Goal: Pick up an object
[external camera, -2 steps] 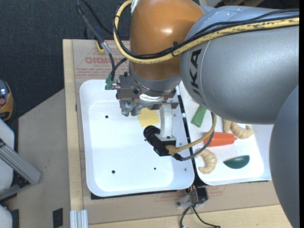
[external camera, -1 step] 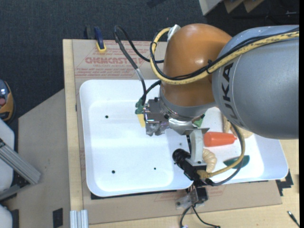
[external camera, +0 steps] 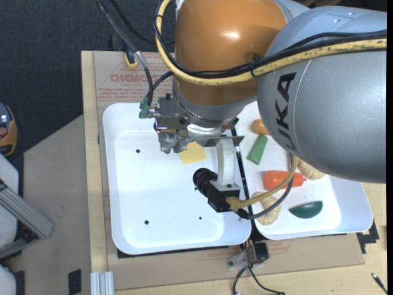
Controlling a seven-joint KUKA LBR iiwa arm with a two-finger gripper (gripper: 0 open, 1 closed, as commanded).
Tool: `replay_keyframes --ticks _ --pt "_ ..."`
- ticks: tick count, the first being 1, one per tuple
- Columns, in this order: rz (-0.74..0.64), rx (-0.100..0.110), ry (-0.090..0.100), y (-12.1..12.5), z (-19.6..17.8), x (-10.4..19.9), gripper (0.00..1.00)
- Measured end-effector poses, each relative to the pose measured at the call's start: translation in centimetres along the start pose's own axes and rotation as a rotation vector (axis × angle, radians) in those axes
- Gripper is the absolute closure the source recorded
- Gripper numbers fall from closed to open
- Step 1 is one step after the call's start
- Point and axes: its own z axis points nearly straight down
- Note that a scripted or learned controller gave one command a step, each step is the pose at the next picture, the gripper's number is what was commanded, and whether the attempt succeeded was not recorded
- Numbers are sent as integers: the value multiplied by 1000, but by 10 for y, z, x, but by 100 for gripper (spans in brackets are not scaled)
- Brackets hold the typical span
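We see arm [external camera: 258, 60] hang low over left bin [external camera: 132, 226], middle of frame, likely reaching for yellow block [external camera: 194, 154]. Block flat, square, maybe foam, lies just under jaws [external camera: 175, 141]. We cannot tell if jaws open or closed. Right bin [external camera: 350, 217] keeps spare toys: green stick [external camera: 257, 149], orange carrot shape [external camera: 279, 179], dark green leaf [external camera: 306, 209], all smooth plastic. Bins sit on tan desk [external camera: 98, 165]

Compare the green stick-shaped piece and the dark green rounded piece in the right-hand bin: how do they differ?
The green stick is light green, long and straight, lying at a slant; the dark green piece is teal, rounded, leaf-shaped. The green stick lies at the bin's far side near the divider; the dark green piece lies at the near side. Both rest loose in the right bin.
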Motion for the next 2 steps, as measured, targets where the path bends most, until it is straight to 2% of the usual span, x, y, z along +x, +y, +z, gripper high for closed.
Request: replay_keyframes --ticks 2 --pt "8 13 -8 -6 13 -5 100"
